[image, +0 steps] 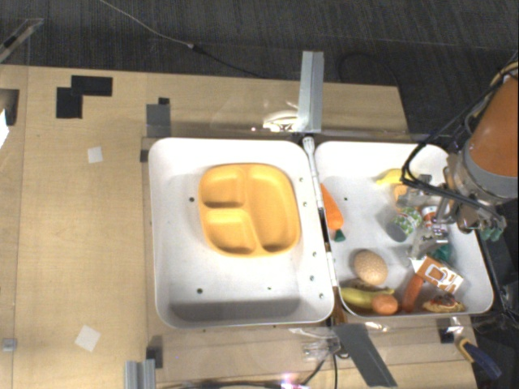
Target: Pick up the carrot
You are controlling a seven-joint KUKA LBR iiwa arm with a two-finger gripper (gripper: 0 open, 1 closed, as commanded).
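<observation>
You've got two white bins on the table [73, 241]. Left bin [174, 217] holds one yellow divided tray [246, 207]. Right bin [357, 164] holds one carrot [331, 210], lying against its left wall, green end toward the bottom of the frame. Also there: one egg-shaped brown item [369, 267], one banana [355, 297], one small orange fruit [386, 304], one red carton [430, 279]. Hand [434, 232] hovers over the bin's right side, well apart from the carrot; can't tell if it's open or closed.

Orange carrot [331, 210], green tip toward camera, lying along right bin's left wall
</observation>
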